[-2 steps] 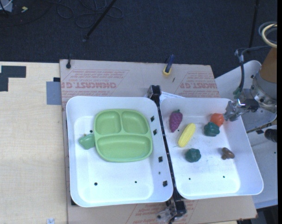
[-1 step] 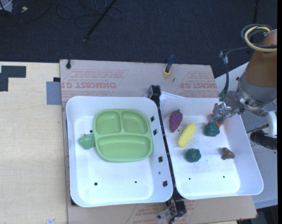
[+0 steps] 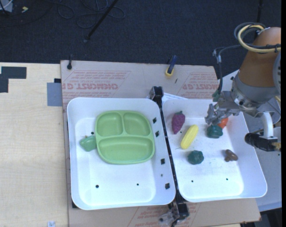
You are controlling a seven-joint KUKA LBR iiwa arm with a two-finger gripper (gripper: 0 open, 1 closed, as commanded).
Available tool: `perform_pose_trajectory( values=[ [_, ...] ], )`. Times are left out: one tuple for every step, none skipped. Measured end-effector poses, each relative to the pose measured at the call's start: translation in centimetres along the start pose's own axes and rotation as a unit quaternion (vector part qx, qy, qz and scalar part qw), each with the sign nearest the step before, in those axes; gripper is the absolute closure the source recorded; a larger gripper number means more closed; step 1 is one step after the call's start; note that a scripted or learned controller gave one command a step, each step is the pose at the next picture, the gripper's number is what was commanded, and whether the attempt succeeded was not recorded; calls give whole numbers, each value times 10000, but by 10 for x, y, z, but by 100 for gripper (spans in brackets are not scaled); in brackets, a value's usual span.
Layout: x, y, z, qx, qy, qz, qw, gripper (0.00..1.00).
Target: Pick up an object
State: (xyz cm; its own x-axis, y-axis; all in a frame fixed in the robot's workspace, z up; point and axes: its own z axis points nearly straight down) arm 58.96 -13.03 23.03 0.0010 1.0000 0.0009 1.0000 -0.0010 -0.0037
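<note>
White right bin [image 3: 247, 183]: jaws [image 3: 213, 118] half-hide orange toy [image 3: 222, 122]

floor [image 3: 147, 27]: dark carpet, possibly with cables | bench [image 3: 24, 150]: pale wood | cardboard sheet [image 3: 114, 82] on top

Grey KUKA arm [image 3: 256, 86] with a broad, rounded orange band [image 3: 261, 60] above the wrist, glossy under the light. Yellow-and-pale cable loop [image 3: 249, 34] coiled above that band, thin dark cable [image 3: 219, 72] trailing down beside it toward the small grey metal two-finger gripper [image 3: 213, 116]. Black cylindrical fitting [image 3: 261, 141] with a white bracket just to the gripper's right.
</note>
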Motion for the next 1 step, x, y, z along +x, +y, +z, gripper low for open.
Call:
perform_pose_trajectory(
  values=[
    [36,2,-1,0,-2,3,10000,100]
  ],
)
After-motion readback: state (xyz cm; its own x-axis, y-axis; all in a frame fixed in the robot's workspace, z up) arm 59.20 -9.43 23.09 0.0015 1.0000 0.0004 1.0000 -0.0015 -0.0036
